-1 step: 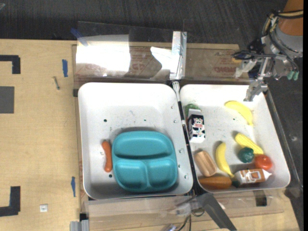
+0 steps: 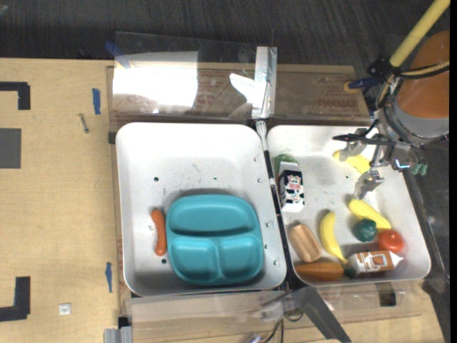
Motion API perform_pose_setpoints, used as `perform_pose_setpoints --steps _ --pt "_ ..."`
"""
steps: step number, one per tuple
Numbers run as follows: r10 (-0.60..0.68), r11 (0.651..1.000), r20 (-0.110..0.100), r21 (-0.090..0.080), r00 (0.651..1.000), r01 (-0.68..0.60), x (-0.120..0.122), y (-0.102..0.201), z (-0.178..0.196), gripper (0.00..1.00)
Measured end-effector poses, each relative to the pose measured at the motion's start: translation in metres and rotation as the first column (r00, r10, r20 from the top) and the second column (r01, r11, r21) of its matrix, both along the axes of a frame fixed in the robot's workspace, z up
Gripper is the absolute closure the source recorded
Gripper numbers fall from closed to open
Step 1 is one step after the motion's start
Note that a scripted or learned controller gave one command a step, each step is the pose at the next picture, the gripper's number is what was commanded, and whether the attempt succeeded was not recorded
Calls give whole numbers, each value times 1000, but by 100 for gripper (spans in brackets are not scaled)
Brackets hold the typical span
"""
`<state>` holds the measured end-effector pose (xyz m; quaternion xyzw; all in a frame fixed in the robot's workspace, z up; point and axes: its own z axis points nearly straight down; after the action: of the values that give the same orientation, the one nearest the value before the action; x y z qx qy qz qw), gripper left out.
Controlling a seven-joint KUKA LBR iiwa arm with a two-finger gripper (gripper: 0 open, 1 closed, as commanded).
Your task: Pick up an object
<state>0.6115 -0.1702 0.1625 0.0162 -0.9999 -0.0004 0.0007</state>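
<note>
My gripper point(image 2: 367, 180) hangs over the upper right part of the right bin point(image 2: 314, 140), at the end of the grey arm with the orange band point(image 2: 423, 95). A small yellow object point(image 2: 359, 163) lies just under and left of it. Below it lie a yellow corn cob point(image 2: 369, 212), a dark green piece point(image 2: 366, 229) and a red tomato point(image 2: 390, 241). Nothing shows as held.
The right bin also holds a cow-patterned carton point(image 2: 291, 186), a banana point(image 2: 328, 235), a bread roll point(image 2: 305, 243), an orange sausage point(image 2: 319, 269) and a juice carton point(image 2: 372, 261). In the left bin point(image 2: 186, 148) sit a teal divided tray point(image 2: 214, 239) and an orange sausage point(image 2: 159, 231).
</note>
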Motion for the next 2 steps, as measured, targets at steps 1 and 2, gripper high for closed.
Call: perform_pose_setpoints --steps 1,2 --pt "46 999 11 -2 999 -46 -64 -3 -75 0" --pt "49 999 16 -4 999 -49 -62 -2 -63 100"
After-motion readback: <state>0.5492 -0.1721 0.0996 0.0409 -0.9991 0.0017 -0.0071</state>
